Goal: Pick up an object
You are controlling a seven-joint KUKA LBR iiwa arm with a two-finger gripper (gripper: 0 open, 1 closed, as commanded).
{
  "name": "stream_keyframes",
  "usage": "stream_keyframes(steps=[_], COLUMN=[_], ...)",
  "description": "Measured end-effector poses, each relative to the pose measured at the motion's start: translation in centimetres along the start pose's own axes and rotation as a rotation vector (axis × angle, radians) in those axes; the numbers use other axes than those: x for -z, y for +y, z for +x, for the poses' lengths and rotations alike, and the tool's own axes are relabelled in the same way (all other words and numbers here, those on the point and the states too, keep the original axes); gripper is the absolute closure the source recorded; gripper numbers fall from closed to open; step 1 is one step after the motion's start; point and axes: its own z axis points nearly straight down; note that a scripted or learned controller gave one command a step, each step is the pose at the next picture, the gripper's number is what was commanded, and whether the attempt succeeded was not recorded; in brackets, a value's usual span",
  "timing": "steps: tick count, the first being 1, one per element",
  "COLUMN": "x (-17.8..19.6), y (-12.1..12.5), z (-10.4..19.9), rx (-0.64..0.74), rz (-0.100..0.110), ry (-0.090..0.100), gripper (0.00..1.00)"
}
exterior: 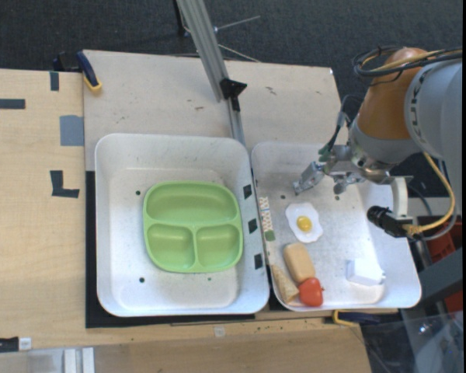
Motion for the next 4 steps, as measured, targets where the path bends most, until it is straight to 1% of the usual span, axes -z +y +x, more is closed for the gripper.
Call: stream_keyframes(steps=[1,2,3,4], x=[-6.0,-7.2,-6.1,0.1], y=[0.2,0.2,0.2,-0.2], z=[-0.7,-0.7,-0.6,-0.7], rx=[0.001,0.001,0.003,0.001], rz=[0.001,-0.006,-0.006,-0.011], ry=[0.000,-0.001,0.000,0.000], gripper=[0.00,0.00,1.00,1.00])
